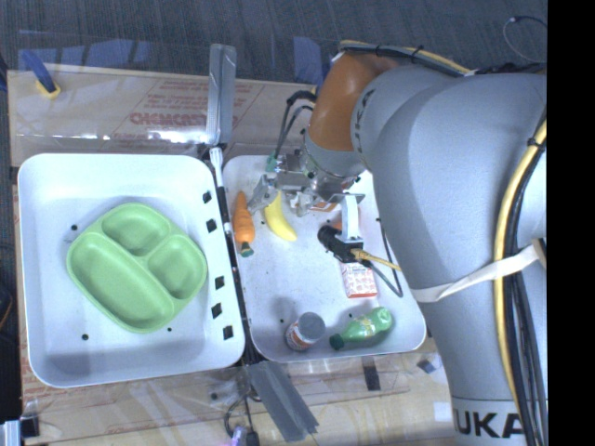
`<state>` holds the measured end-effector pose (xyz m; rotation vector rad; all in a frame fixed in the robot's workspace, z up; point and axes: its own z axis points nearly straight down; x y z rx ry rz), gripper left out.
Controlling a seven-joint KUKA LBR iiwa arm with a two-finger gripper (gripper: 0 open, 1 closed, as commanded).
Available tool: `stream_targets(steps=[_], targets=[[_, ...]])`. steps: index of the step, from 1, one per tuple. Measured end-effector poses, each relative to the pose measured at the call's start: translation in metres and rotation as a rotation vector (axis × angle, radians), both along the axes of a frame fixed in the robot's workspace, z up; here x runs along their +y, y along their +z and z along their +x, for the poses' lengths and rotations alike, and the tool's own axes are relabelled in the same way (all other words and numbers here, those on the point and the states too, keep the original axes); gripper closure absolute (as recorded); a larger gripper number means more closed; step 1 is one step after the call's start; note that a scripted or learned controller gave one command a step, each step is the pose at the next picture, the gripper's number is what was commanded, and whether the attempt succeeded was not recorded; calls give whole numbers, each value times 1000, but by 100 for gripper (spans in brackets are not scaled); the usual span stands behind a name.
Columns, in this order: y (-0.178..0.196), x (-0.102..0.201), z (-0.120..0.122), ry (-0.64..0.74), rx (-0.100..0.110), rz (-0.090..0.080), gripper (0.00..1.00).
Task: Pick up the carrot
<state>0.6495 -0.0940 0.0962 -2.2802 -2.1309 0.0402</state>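
While your gripper (299, 186) hangs low over the far end of the right bin (307, 282), you cannot tell whether it is released or clenched: the wrist hardware and cabling crowd that spot, and nothing can be made out in its grasp. Judge the pick as not yet made.

Just beside the gripper, towards the bin's left wall, lies the carrot (243, 221), lengthwise along that wall with its orange body resting on the bin floor and apart from the tool. Between the carrot and the gripper lies a banana (280, 221), so close to the tool's tip that you should watch for it being caught or nudged instead.

What is left, by this reading, is the whole of the task: shift towards the left wall, come down over the carrot, close on it and lift.

As for pose, the arm (465, 203) comes in from the right and covers the right bin's far right corner, its orange band (335, 100) bent over the far edge with the wrist pointing down.

Further out, a small carton (357, 280) lies mid-bin, with a can (304, 330) and a green bottle (363, 328) along the near edge. Across the divider, the left bin (56, 342) holds a green sectioned plate (136, 266), well apart from the work.
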Motion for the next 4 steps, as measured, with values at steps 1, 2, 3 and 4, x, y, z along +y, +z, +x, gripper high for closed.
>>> stream_targets(steps=[1, 2, 3, 4], targets=[[9, 1, -1, 6, 8, 2, 100], [9, 1, -1, 6, 8, 2, 0], [-4, -3, -20, 189, -30, 5, 0], [-4, -4, -44, 236, -30, 6, 0]])
